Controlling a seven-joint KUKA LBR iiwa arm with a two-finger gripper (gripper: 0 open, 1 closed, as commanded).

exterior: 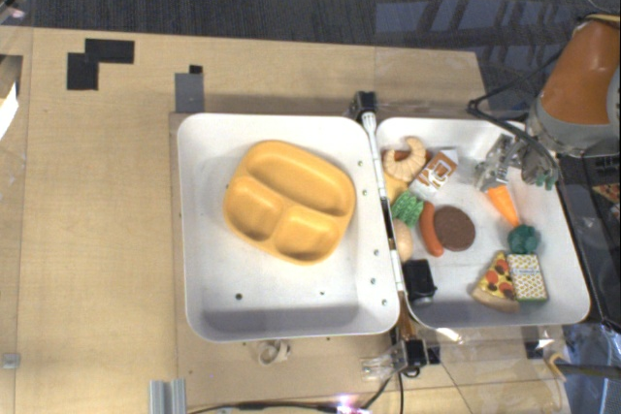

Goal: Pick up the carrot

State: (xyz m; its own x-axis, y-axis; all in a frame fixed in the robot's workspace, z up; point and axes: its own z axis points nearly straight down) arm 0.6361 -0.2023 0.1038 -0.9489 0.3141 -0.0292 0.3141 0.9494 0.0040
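The carrot [503, 205], a short orange cone, lies in the right bin [572, 305] near its far right side. My gripper [512, 167] hangs just above and behind the carrot's upper end, at the tip of the grey arm with the orange band. Nothing shows between its fingers. The carrot rests on the bin floor, apart from the other food.
The right bin also holds a croissant [405, 155], a small box [437, 172], green broccoli [408, 208], a sausage [430, 230], a brown patty [453, 228], a pizza slice [495, 281], a green item [524, 238] and a patterned box [527, 276]. A yellow divided tray [289, 199] sits in the left bin.
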